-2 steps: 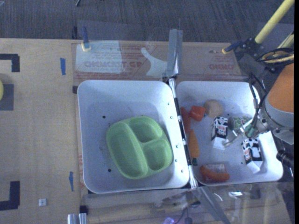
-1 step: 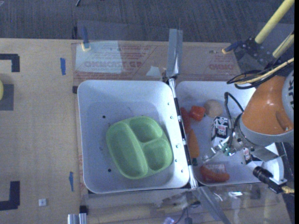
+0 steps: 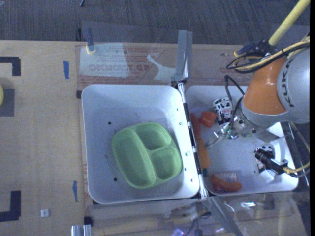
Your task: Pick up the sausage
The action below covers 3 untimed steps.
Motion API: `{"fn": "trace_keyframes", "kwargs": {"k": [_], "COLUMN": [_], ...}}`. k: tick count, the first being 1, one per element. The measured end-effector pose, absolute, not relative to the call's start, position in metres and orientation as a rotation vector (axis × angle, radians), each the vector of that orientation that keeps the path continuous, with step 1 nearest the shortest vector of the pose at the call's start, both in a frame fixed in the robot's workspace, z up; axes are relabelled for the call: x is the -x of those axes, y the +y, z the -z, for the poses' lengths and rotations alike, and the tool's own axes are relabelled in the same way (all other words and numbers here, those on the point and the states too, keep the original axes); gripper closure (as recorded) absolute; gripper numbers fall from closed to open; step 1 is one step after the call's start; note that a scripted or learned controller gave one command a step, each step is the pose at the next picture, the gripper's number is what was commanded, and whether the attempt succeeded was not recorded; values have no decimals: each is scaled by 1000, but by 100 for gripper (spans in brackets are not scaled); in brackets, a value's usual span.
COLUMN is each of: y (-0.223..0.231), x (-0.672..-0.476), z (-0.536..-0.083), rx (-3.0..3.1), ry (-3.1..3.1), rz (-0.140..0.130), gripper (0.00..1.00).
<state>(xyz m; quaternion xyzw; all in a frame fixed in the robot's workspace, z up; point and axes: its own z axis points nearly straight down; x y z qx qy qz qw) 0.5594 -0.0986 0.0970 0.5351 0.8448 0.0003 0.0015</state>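
Sausage (image 3: 227,183) lies at the right bin's (image 3: 246,168) near edge, apart from the gripper (image 3: 224,132). Likely soft, smooth and prone to rolling; grasp across its middle. Jaw state cannot be told.

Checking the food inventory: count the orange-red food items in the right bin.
3: one piece near the bin's upper left, a long one along the left wall, the sausage at the bottom. The arm may hide more.
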Motion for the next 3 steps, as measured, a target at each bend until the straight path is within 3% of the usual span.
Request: {"fn": "trace_keyframes", "kwargs": {"k": [1,2,3], "y": [-98,-98,-111], "x": [-561,-561,-480], "z": [-107,-107,-87], "rx": [-1675,-1674,-1913], "ry": [2650,2650,2487], "rz": [-2,-3,-3], "gripper": [100,0,0]}}
